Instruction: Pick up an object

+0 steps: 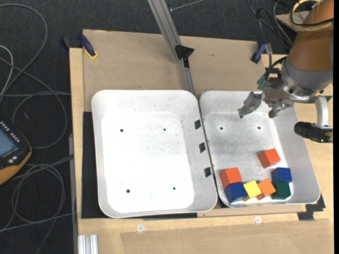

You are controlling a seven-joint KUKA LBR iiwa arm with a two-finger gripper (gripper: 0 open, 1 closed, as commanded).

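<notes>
Coloured blocks clustered at near edge of right bin; gripper above far end, fingers spread apart, nothing between them.

- One fixed camera is looking down at a slant from above the bench — taking in both white bins whole.
- It is sitting far enough back that surrounding floor cables are showing.
</notes>
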